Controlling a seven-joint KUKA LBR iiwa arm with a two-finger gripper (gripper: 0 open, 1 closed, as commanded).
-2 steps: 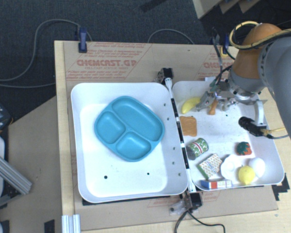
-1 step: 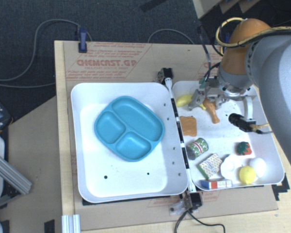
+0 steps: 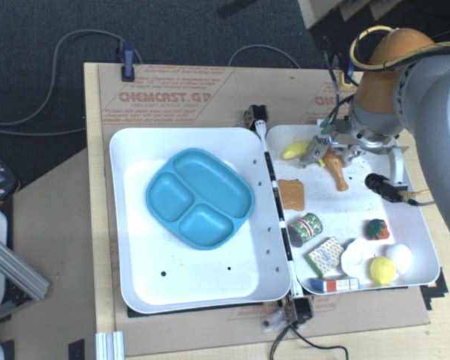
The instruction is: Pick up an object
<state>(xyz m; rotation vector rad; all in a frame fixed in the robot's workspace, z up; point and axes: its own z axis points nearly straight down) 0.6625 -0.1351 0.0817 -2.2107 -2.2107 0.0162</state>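
Observation:
My gripper hangs low over the far end of the right bin, under the orange-banded wrist. It sits between a small yellow piece on its left and an orange carrot-shaped piece just below it, and I cannot see whether it touches either. Nearer the front of this bin lie a brown toast slice, a green can, a checkered box, a strawberry, a white disc, a yellow ball and a white egg.
The left bin holds a blue divided plate. A small red, white and blue box lies at the right bin's front edge. A black part of the arm juts over the right bin's right side.

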